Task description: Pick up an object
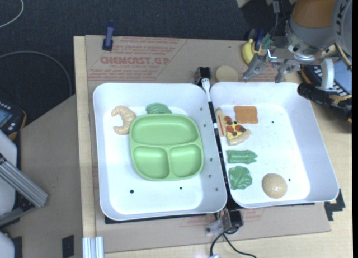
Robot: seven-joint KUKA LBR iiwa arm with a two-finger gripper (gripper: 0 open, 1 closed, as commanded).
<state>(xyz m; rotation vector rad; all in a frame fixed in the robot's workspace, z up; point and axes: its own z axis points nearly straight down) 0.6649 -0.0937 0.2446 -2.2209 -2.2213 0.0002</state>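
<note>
While parked at one o'clock beyond the right bin [313, 139], gripper [269, 71] spread open, gripping nothing. Green divided tray [166, 145] at nine o'clock, left bin [106, 139]; croissant [123, 119] beside; pizza slice [232, 129], lettuce [240, 177], bread roll [274, 185] at four.

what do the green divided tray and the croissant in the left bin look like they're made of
The green divided tray looks like moulded plastic with a matte finish: one even pale green, with smooth rounded compartment walls. The croissant seems to be a toy, probably plastic or rubber: its tan surface is uniform, with smooth ridges and a slight sheen. Which of the two cannot be told from this view.
</note>
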